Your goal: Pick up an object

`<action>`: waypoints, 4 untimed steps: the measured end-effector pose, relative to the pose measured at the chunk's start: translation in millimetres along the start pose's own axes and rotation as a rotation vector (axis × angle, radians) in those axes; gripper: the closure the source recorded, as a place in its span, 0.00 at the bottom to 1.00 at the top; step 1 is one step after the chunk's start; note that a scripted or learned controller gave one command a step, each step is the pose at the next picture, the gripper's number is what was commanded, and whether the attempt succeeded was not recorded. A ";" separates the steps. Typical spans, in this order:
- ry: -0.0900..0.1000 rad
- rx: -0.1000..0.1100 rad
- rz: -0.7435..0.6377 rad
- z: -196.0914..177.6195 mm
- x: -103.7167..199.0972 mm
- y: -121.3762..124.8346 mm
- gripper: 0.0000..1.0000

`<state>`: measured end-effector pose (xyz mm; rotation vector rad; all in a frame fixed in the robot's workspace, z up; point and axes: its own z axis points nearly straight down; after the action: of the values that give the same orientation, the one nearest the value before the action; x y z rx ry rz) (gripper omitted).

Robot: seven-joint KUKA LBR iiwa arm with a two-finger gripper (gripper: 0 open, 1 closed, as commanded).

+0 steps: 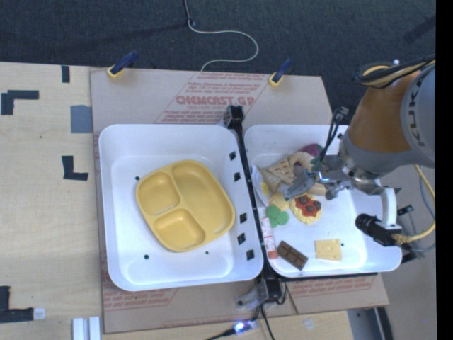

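The right bin (354,261) holds a heap of toy food: a tan flat piece (281,168), a purple piece (311,149), a yellow round with red dots (306,208), a green piece (277,217), a brown chocolate bar (291,254) and a pale cheese square (328,249). My gripper (301,183) reaches in from the right and is low over the heap, its grey fingers lying on the tan and yellow pieces. Nothing shows clearly between the fingers.
The left bin (117,147) holds a yellow three-compartment plate (184,204). A black divider (244,183) runs between the bins. The orange-banded arm (386,119) hangs over the right bin's far right side. Cardboard lies under both bins.
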<state>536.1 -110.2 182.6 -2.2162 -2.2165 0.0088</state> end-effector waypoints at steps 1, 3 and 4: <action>0.000 0.001 -0.001 65.0 0.2 2.2 0.00; -0.011 -0.026 0.000 81.5 -2.8 7.8 1.00; -0.001 -0.010 -0.001 39.7 -2.8 4.5 1.00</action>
<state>540.3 -113.0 142.9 -2.2211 -2.2228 -0.0009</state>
